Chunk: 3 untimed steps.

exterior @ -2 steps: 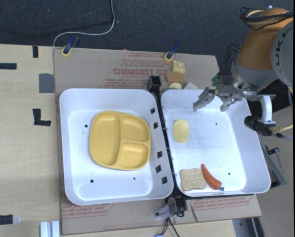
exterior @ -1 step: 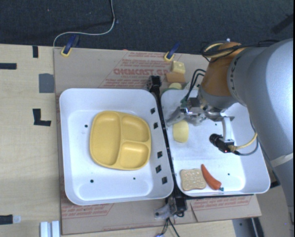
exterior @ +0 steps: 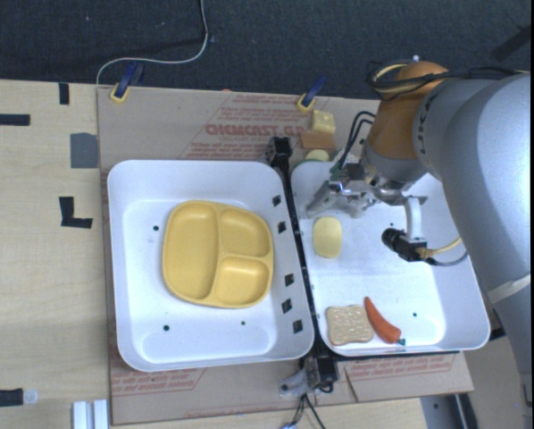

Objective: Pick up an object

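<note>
Over the right bin (exterior: pixel 454 324), the hand (exterior: pixel 338 195) hangs wrist-down — fingers spread, holding nothing — above the yellow lump (exterior: pixel 328 237).

red "CHICKCAST" lettering, on cardboard sheet (exterior: pixel 240 128)

1. You see two white bins: the left bin (exterior: pixel 129 266) and the right bin (exterior: pixel 446 311).
2. A mustard-yellow divided plate (exterior: pixel 218 253) lies in the left one.
3. In the right one lie a pale yellow lump (exterior: pixel 328 237), a tan speckled bread slice (exterior: pixel 348 324) and an orange-red carrot-shaped piece (exterior: pixel 382 320).
4. Your arm (exterior: pixel 481 168) is grey, banded orange (exterior: pixel 401 114).
5. The brown cardboard sheet (exterior: pixel 240 123) carries red lettering.
</note>
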{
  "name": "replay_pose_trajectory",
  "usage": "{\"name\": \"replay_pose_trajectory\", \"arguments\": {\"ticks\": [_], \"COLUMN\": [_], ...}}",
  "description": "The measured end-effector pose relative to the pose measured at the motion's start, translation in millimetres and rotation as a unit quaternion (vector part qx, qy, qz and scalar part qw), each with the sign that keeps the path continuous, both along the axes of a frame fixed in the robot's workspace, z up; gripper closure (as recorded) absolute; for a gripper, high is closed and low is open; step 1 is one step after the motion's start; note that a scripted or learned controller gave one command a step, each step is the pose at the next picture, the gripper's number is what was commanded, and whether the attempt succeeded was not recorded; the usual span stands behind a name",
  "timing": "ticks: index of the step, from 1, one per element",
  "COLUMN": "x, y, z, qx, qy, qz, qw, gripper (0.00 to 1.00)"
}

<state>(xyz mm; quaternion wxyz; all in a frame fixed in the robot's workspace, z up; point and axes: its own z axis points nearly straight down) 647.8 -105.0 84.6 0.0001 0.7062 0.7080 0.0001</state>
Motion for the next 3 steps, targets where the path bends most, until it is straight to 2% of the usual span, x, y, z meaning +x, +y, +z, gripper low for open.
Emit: {"name": "replay_pose_trajectory", "arguments": {"ticks": [1, 2, 3], "x": [-24.5, -22.7, 21.0], "y": [10.4, 0.1, 8.2], "z": [0.4, 0.5, -0.2], "qx": [-0.0006, 0.0003, -0.0007], "qy": [0.001, 0.000, 0.002], "qz": [-0.001, -0.001, 0.001], "qw": [1.0000, 1.0000, 1.0000], "gripper": [0.00, 0.00, 0.00]}}
